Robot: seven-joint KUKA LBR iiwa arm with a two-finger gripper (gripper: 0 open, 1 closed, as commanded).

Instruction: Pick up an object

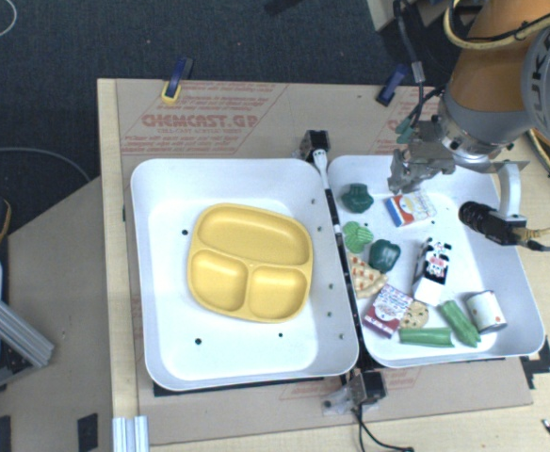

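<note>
Two white bins sit side by side on the worktop (115, 252). Left bin (157, 281) holds a yellow divided plate (250, 262). Right bin (515, 295) holds small toys, among them a red-white-blue carton (409, 207) directly beneath the end effector (412, 175); whether it grips anything cannot be told.

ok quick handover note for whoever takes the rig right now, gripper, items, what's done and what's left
Gripper: hovering low over the far end of the right bin, just above the small red, white and blue carton; nothing visibly held.
Items: the carton, dark green toys, pizza slice, cow-print carton, green pods and can all lie in the right bin. The yellow divided plate sits in the left bin.
Done: nothing lifted yet.
Left: grasp and raise one object.
</note>
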